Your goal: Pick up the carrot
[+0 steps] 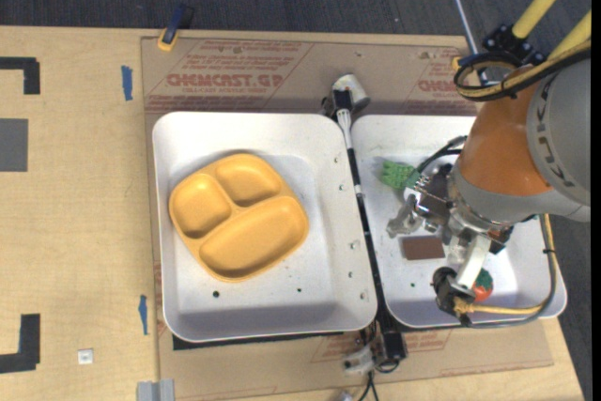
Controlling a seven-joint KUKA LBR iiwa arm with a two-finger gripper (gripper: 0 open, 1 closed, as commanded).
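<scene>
Looking down on two shallow white bins set side by side on a printed cardboard sheet (225, 75). Found the carrot (482, 289) in the right bin (404, 300), toward its lower right corner in the view, close to the front wall and well apart from the left bin (188, 136). Recorded as a small orange-red piece with a bit of green at its upper end. Largely covered by robot hardware on its left side, so cannot state its full length or which way it lies. Located the gripper (410, 219) over the middle of the same bin, left of the carrot and apart from it, below and left of the arm's orange band (502, 160). Cannot tell from this angle whether the grip stands wide or narrow. Noted a brown block (420, 248) lying flat on the bin floor just below the gripper in the view; cannot confirm contact between the two. Noted a green leafy piece (398, 174) toward the bin's upper left, near the dividing wall, apart from the carrot. Logged in the left bin a yellow plate (239, 216) with three compartments, lying at a slant to the bin walls. Logged blue tape marks (127, 82) on the bench left of the bins.
</scene>
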